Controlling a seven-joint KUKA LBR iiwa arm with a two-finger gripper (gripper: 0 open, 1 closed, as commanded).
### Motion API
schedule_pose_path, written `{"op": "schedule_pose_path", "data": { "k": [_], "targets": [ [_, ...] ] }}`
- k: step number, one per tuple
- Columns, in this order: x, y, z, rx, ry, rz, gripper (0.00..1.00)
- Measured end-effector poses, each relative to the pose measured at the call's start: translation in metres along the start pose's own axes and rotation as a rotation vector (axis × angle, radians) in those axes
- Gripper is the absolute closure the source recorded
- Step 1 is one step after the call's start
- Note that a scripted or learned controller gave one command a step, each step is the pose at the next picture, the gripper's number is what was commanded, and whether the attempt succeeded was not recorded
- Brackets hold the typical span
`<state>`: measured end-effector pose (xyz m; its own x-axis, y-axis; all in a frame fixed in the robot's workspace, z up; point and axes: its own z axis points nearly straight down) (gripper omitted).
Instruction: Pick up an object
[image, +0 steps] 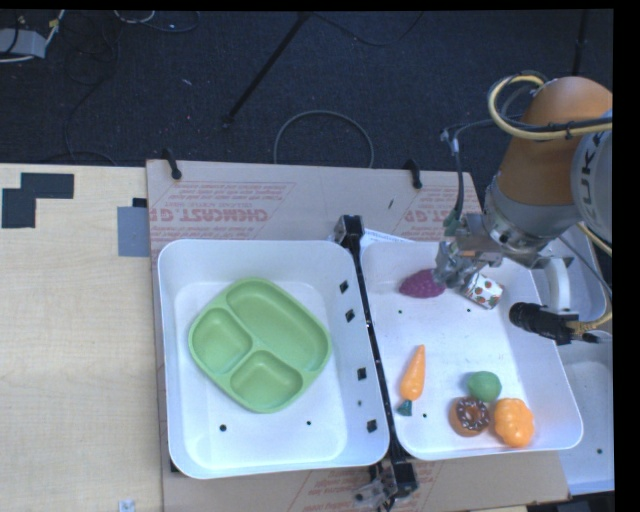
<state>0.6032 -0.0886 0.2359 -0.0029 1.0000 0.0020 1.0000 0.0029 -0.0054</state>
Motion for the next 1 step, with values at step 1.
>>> {"op": "schedule_pose_path", "data": {
  "k": [1],
  "targets": [
    [0.0575,-0.0161,0.0086,0.0,0.001,-0.002,1.0]
  ]
}}
